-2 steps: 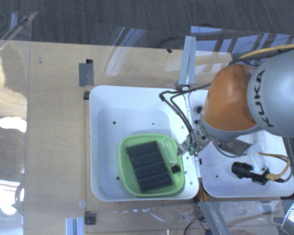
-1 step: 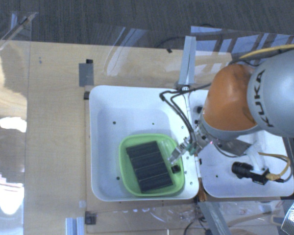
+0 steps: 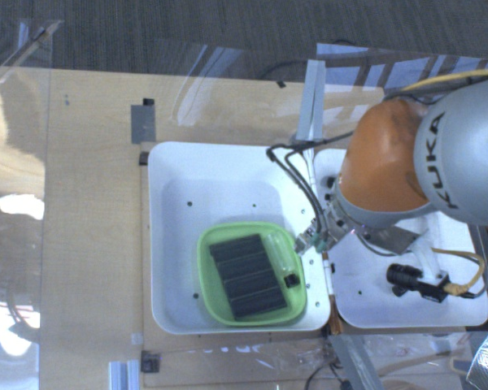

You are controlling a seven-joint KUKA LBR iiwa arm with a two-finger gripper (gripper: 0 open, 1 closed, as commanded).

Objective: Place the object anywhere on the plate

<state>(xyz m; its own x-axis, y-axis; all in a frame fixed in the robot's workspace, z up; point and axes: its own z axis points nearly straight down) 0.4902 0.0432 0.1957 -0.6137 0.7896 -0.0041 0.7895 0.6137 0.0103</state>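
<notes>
Resting in left bin [image 3: 171,218]: green plate [image 3: 211,307]

A pale wooden tabletop [image 3: 73,218] fills the lower part of the view. Behind it, at the top, lies a dark grey carpet floor [image 3: 187,10]. A clear plastic sheet [image 3: 16,177] covers the left side and catches bright reflections of light. A small grey metal bracket [image 3: 144,122] sits on the wood
</notes>
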